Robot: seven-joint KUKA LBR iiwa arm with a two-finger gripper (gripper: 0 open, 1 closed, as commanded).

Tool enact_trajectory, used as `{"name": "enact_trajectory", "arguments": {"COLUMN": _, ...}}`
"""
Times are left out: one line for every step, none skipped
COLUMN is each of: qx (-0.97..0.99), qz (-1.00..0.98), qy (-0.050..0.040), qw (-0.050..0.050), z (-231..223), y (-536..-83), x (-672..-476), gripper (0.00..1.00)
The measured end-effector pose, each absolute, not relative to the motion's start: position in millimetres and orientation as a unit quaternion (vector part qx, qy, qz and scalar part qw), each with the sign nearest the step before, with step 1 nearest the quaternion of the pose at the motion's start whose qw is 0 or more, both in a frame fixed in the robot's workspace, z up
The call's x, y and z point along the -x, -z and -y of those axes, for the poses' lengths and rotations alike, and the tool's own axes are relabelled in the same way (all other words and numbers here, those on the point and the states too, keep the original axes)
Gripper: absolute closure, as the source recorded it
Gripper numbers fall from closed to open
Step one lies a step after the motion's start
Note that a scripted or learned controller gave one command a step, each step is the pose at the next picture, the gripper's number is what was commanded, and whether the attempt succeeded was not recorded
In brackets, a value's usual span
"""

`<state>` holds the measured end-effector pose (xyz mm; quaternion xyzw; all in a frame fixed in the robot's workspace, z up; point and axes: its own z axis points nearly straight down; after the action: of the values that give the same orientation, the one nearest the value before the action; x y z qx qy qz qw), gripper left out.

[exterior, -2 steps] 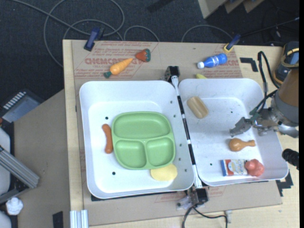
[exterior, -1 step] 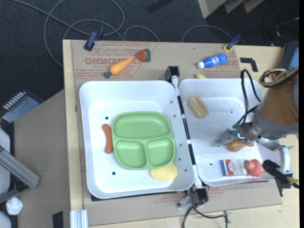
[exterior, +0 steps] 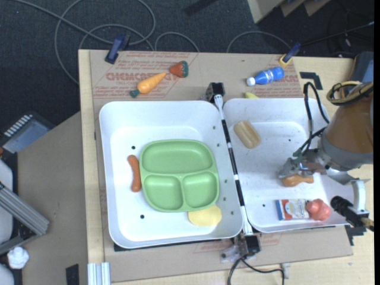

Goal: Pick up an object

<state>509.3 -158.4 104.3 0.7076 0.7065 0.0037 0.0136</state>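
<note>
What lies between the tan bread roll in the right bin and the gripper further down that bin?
Nothing: the camera view shows bare white bin floor between the bread roll and the gripper, which sits over a small orange object.

Even, fairly bright overhead light is falling across the bench [exterior: 178, 70], and the two white bins [exterior: 119, 159] are glowing close to washed-out, their rims losing detail. Shadows are staying soft and short, pooling under the green tray [exterior: 178, 174] toward six o'clock. The dark floor toward eleven o'clock is sinking into murk. Everything is looking slightly soft and grainy, and small labels are blurring beyond reading
</note>
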Motion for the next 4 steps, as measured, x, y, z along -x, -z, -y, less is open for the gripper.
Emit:
{"name": "enact_trajectory", "arguments": {"qx": -0.706, "qz": -0.708, "qy": -0.0008, "qw": 0.0, "z": 86, "y": -198, "x": -538.5, "gripper": 1.0}}
{"name": "enact_trajectory", "arguments": {"qx": -0.707, "qz": -0.707, "qy": 0.0, "qw": 0.0, "z": 86, "y": -197, "x": -537.9, "gripper": 0.0}}
{"name": "enact_trajectory", "arguments": {"qx": -0.708, "qz": -0.707, "qy": 0.0008, "qw": -0.001, "z": 149, "y": -129, "x": -510.2, "gripper": 0.0}}
{"name": "enact_trajectory", "arguments": {"qx": -0.708, "qz": -0.707, "qy": -0.0006, "qw": 0.003, "z": 141, "y": -86, "x": -512.9, "gripper": 0.0}}
